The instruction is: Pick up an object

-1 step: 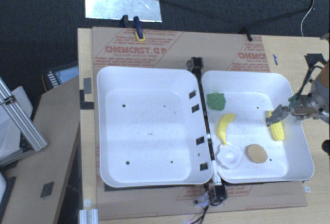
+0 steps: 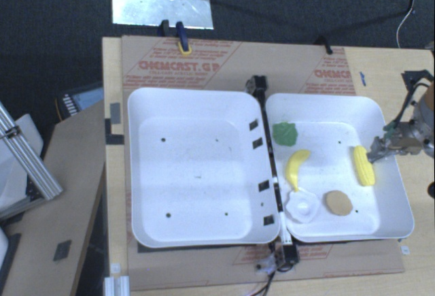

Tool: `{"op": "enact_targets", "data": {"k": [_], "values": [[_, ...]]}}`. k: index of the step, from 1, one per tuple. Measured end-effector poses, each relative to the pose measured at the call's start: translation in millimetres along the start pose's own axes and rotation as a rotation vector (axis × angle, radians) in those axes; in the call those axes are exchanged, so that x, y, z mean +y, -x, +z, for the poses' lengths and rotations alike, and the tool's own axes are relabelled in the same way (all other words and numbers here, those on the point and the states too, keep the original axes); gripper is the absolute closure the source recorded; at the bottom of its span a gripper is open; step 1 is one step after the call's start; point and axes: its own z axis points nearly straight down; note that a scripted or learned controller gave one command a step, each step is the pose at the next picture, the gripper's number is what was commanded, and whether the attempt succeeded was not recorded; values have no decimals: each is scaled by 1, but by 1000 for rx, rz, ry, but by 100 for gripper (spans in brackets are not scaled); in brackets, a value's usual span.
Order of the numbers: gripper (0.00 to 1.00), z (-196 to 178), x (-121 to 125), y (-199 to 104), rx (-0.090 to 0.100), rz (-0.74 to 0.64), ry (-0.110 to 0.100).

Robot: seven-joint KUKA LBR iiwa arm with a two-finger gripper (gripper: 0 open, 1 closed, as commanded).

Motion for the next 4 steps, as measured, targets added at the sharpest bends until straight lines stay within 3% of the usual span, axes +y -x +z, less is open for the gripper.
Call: {"op": "enact_targets", "data": {"k": [1, 2, 3, 4], "values": [[100, -67, 42, -46, 0, -5, 6], [100, -89, 58, -133, 5, -9, 0], [100, -61, 40, -214, 4, -7, -6], [100, -68, 41, -263, 4, -4, -3]]}}
